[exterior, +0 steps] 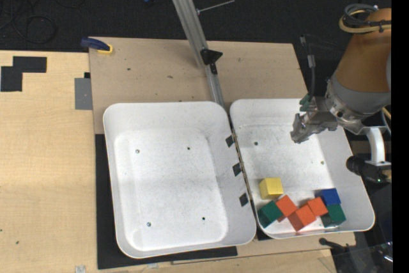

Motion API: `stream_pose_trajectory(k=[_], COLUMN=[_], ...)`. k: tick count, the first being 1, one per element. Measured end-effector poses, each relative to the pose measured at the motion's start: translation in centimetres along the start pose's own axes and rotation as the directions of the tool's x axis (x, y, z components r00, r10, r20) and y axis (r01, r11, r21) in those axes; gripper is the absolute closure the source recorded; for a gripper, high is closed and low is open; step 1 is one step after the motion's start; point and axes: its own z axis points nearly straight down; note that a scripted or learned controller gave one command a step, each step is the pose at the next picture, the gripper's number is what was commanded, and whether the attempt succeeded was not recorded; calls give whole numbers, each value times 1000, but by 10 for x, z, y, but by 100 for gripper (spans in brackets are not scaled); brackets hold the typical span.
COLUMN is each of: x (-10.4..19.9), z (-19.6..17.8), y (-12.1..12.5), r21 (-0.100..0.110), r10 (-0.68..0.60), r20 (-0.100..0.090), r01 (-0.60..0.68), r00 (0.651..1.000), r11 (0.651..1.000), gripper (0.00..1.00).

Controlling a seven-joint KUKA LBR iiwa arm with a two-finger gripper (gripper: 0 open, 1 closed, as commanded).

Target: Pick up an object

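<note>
- Fingers of the gripper blur into one dark shape pointing down and left over the right bin; I cannot tell whether they are parted or pressed together, and nothing shows between them.
- Every candidate object sits bunched in the near part of that bin: a yellow block, a green block, two orange blocks, a blue block and a darker green block.
- Crowding matters: the orange and green pieces touch one another, so finger room between them looks scarce.
- Yellow stands a little apart on its far side, probably the easiest pick.
- Near rim and right wall hem in the cluster; bare floor between gripper and blocks gives a free path.
- Left bin lies across the divider.
</note>
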Motion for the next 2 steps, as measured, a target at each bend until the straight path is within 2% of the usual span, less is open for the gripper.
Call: stream_pose_trajectory(k=[2], x=[92], z=[-5], y=[-6], r21=[3], r10=[-1], r20=[0], r01=[1], r00=[1000], r11=[1000], gripper=[100])
